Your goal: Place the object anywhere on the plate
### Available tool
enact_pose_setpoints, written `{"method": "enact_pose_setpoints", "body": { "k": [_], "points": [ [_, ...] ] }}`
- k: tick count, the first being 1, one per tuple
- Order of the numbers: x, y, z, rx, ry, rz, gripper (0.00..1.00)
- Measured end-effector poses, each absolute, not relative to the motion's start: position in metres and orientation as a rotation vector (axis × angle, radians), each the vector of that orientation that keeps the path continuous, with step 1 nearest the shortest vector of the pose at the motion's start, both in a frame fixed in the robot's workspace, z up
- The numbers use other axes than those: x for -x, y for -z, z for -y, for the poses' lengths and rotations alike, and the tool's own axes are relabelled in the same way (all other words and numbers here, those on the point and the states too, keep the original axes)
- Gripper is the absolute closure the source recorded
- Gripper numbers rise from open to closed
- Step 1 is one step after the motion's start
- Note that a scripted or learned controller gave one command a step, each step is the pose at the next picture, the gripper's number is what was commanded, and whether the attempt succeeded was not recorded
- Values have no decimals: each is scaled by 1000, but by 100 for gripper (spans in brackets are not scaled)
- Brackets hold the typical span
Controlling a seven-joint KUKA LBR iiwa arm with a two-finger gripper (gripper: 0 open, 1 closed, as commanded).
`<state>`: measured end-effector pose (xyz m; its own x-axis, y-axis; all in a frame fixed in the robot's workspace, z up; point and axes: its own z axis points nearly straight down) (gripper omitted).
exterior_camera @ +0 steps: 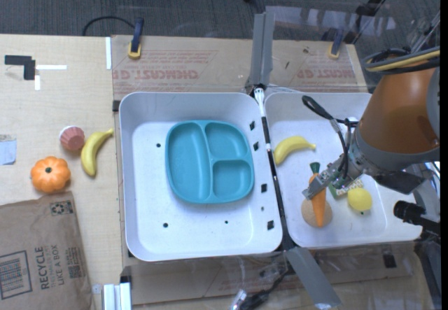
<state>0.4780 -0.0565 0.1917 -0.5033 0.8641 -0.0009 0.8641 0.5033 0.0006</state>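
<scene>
Camera view, from above at a slant: the hand (320, 186) sits low in the right bin (378, 231), and I cannot tell from here whether it is spread or pressed together. Right at its tip lies one orange carrot (319, 208) with a green top, tapered, pointing toward the bin's near edge and resting across a round tan object (309, 215). Just beside it, on the arm's side, is one small yellow lemon (360, 199), smooth and rounded. One curved yellow banana (292, 148) lies near the bin's left wall, apart from the carrot, with bare white floor between them.

Across the shared rim, the left bin (140, 182) holds one teal plate (208, 161), a glossy plastic tray with rounded corners and three compartments, set in the middle with open white floor on every side. The carrot is well apart from it.

On the wooden tabletop (42, 106) to the left are a second banana (92, 152), one ribbed orange pumpkin (50, 174), one pinkish round piece (71, 138) and a brown paper bag (38, 252).
</scene>
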Motion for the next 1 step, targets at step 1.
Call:
{"method": "enact_pose_setpoints", "body": {
  "k": [1],
  "points": [
    [-523,-191,-45,-1202,2,-2903,100]
  ]
}}
